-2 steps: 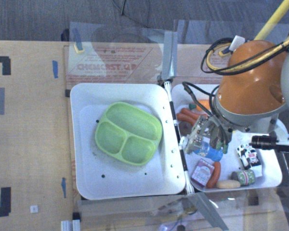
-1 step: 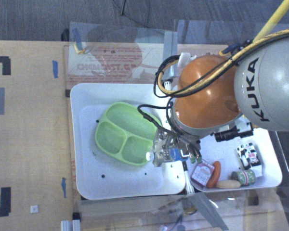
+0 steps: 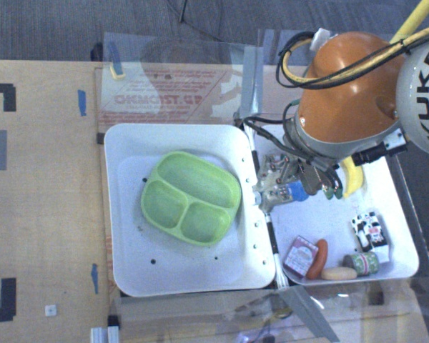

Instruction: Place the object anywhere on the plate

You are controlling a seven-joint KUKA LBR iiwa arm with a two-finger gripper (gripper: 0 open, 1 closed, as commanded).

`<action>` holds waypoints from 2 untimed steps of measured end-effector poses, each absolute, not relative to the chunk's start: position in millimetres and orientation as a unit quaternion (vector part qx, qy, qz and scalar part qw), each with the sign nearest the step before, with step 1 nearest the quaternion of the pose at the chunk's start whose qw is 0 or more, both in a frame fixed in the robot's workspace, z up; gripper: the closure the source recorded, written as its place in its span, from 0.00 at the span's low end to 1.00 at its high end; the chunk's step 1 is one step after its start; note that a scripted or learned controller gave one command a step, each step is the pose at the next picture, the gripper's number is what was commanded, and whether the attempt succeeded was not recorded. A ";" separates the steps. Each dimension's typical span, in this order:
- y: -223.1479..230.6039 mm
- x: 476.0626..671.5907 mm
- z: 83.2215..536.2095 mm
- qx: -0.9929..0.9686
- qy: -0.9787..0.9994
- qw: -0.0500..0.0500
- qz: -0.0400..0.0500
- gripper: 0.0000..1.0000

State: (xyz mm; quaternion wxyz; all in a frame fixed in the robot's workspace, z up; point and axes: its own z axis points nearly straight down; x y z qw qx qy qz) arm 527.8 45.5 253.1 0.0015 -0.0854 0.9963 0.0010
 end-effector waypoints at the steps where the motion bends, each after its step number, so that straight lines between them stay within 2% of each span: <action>1: 58.3 501.8 185.8 -0.066 0.998 -0.001 0.001 1.00; 2: 109.2 502.3 118.7 0.127 0.992 0.008 0.010 1.00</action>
